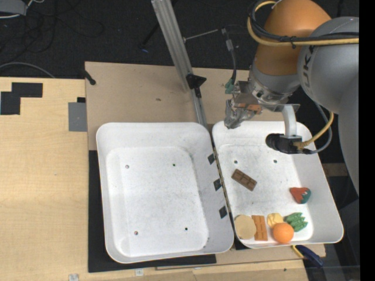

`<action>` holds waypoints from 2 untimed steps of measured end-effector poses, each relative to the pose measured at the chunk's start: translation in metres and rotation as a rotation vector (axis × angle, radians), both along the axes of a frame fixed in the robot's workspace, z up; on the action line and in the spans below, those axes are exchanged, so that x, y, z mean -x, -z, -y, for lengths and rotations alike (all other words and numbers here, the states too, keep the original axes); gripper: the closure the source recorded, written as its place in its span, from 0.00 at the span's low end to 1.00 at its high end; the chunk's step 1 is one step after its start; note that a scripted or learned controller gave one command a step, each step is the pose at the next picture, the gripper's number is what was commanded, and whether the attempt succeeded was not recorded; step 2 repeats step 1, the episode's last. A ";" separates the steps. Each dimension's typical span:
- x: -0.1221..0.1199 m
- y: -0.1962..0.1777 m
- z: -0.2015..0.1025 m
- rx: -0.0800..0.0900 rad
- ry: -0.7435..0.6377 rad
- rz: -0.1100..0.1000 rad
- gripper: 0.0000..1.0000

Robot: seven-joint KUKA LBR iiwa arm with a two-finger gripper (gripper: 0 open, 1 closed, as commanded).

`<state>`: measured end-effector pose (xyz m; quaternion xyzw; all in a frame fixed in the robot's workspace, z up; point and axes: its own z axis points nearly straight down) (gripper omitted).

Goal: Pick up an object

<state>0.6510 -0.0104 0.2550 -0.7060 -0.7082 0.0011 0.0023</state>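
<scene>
Arm (316, 51): grey with an orange band above the wrist, entering from the right and bent down over the far edge of the right bin.

Left bin (117, 139): shallow, white, the larger in view, on the bench's near middle; its bare floor shows only a few dark specks.

Right bin (328, 215): shallow, white, touching the left bin along their shared edge, where small black clips sit.

Gripper (233, 122): hangs at the far-left corner of the right bin, just over its rim. Whether its fingers are apart or together cannot be told; nothing is visible between them.

Chocolate bar (244, 180): brown, lying flat and tilted on the middle of the right bin's floor, well apart from the gripper, toward the near side. It is the closest item to the gripper.

Bread slice (245, 226): pale, round-topped, at the near edge of the right bin, toward its near-left corner.

Orange (283, 233): at the near edge, right of the bread slice.

Brown wafer (260, 228): narrow, set between the bread slice and the orange, touching the bread slice.

Green vegetable (296, 220): just beside the orange, on its far-right side.

Red and green piece (300, 195): alone near the right edge of the right bin.

Yellow piece (274, 219): small, just behind the orange.
</scene>
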 end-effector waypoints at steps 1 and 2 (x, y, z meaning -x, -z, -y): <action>0.003 -0.004 -0.053 0.000 -0.001 0.002 1.00; 0.003 -0.004 -0.053 0.000 -0.001 0.002 1.00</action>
